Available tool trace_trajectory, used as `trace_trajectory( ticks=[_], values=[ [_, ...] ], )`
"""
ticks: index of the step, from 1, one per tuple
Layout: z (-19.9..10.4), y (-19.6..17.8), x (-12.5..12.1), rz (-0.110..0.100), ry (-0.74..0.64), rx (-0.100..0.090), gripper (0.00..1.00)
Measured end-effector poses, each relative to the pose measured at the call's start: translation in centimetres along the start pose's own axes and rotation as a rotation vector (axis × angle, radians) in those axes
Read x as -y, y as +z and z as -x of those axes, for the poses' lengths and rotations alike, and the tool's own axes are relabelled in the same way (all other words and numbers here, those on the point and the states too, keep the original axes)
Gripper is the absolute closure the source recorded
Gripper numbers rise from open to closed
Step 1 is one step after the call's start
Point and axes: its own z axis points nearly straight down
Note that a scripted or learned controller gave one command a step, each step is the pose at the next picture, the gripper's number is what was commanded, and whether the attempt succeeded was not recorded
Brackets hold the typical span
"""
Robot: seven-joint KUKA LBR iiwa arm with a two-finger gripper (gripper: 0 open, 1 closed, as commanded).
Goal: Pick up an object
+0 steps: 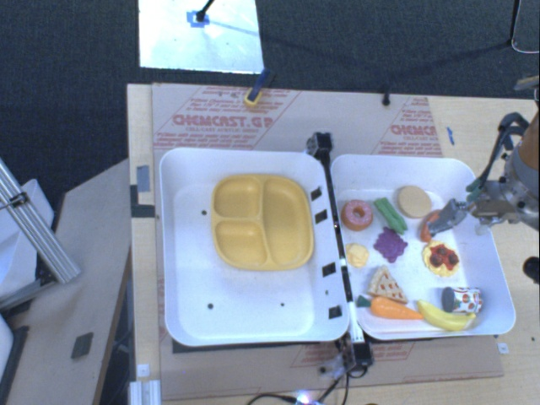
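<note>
Two shallow white plastic bins sit side by side on a board printed with red lettering. The left bin (181, 310) holds a glossy yellow plate (261, 222), rounded at the corners and moulded into three compartments. The right bin (498, 289) holds a scatter of small toy foods, smooth and plastic-looking: a pink-iced donut (357, 215), a green ridged pickle (390, 213), a flat tan cookie (414, 201), a knobbly purple bunch of grapes (391, 245), a small pale yellow lump (358, 255) I can't identify, a waffle-patterned wedge (387, 284), an orange carrot (394, 310), a curved banana (445, 317), a little printed can (462, 299) lying on its side, and a round tart (442, 258) with red topping.

The arm comes in from the right, mostly cut off by the frame edge. Its gripper (447, 218) hangs low over the right bin's far right part, pointing left. A red-orange piece (430, 225) sits right at its tip, half hidden by the metal; I can't tell what it is, nor whether it is touched or gripped. Whether the fingers are apart or together I cannot tell.
</note>
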Motion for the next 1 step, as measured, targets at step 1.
trace_trajectory(
  ticks=[1],
  values=[
    [-0.02, -0.53, -0.21, 0.010, -0.003, 0.002, 0.00]
  ],
)
